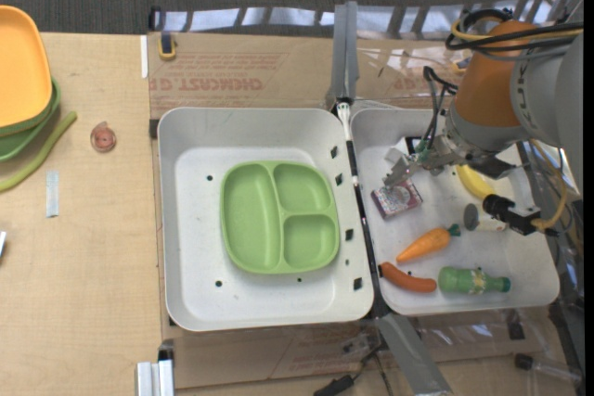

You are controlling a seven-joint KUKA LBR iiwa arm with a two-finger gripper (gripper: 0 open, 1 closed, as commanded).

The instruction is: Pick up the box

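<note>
Camera view | cardboard (223, 70) print mirrored, "CHEMCAST" | box (397, 198) label unreadable

Arm (534, 79) runs off the frame at 3 o'clock and covers part of the banana (475, 183). Orange plate (20, 70) is chopped off at 9 o'clock. Box (397, 198) print's too blurry to read.

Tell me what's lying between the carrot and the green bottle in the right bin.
Nothing: in the camera view, bare white bin floor separates the carrot from the green bottle.
</note>
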